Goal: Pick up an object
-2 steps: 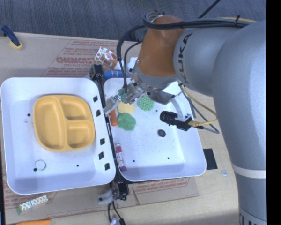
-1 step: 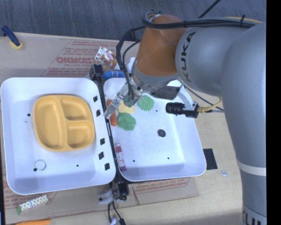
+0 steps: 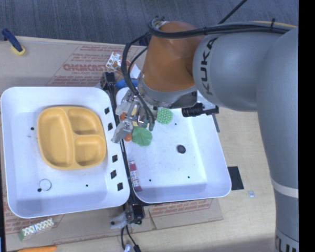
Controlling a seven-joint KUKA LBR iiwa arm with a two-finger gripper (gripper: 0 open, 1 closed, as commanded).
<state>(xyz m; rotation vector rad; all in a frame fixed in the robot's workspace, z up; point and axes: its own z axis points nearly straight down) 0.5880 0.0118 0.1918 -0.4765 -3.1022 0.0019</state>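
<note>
While the grey arm [image 3: 241,72] reaches in from the right of the frame, its orange band [image 3: 168,56] sits above the upper left corner of the right bin [image 3: 199,177]. Below the band, the tool [image 3: 130,124] hangs over that bin's left edge, close to the seam between the two bins; whether it is apart or together cannot be told. Just right of the tool lies a green object [image 3: 142,136], with a lighter green ball [image 3: 165,116] up and to its right. A small dark disc [image 3: 181,149] rests near the bin's middle. At frame left, the left bin [image 3: 16,193] holds a yellow divided tray [image 3: 72,137].
</note>
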